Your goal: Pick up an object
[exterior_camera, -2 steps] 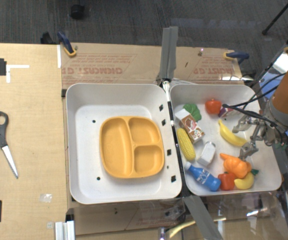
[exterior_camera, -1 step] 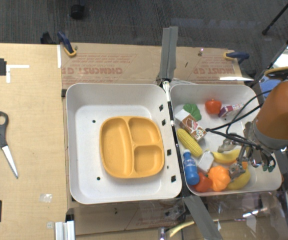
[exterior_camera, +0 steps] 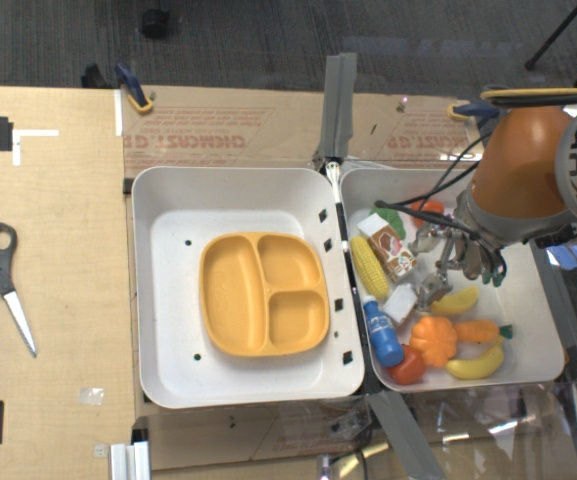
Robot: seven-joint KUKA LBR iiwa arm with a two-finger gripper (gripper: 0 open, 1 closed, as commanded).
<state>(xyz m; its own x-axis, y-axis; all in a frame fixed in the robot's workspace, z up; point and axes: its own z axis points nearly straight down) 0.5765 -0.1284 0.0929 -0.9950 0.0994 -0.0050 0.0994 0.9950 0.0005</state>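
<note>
My gripper hangs low over the middle of the right bin, beneath the arm's orange band. Toy foods crowd the bin around it. A corn cob and a brown and white carton lie to its left. A white block and a yellow fruit sit just below it. Nearer the front are an orange pumpkin, a carrot, a banana, a blue bottle and a red tomato. I see nothing lifted off the bin floor.
The left bin holds a yellow divided plate. Scissors lie on the bench at the far left. A grey bar stands behind the gap between the bins. Cables trail from the wrist over the right bin's back.
</note>
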